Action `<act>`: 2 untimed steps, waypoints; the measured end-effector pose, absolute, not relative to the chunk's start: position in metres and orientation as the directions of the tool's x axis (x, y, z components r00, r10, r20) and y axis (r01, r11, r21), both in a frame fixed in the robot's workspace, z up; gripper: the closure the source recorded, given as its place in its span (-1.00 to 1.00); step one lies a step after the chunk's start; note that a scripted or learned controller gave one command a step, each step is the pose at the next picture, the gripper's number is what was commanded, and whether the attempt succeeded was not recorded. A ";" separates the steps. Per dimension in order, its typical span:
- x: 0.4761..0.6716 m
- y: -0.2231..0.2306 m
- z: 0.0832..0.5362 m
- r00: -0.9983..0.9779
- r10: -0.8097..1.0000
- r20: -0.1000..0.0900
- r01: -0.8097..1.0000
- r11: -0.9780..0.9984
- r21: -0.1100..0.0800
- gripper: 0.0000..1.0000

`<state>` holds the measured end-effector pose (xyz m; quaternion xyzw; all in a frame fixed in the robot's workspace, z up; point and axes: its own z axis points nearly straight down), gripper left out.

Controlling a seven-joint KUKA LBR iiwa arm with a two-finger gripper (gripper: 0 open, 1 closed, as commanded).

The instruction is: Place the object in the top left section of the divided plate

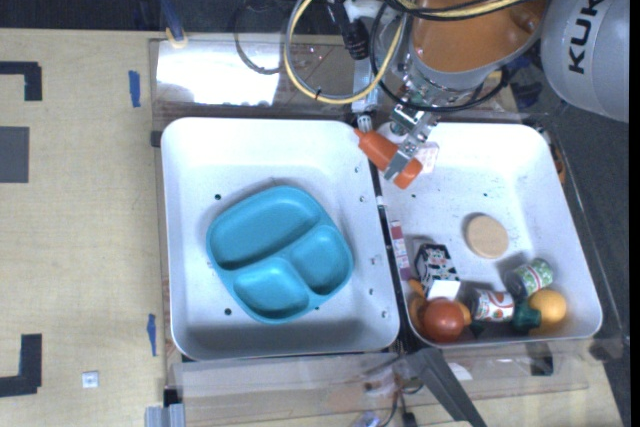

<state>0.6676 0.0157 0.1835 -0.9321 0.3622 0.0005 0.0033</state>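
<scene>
I see the gripper point(408, 147) clamped on an orange carrot point(385, 155), long axis slanting down-right; the blue plate point(280, 253) sits in the left bin point(190, 215).

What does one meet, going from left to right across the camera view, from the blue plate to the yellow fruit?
Divided plate → orange object at the end effector → red tomato → round tan disc → yellow fruit.
</scene>
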 end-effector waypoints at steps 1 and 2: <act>0.668 0.018 0.184 0.952 -0.305 0.001 -0.305 -0.952 -0.006 1.00; 0.668 0.015 0.230 0.980 -0.200 0.001 -0.200 -0.980 -0.007 1.00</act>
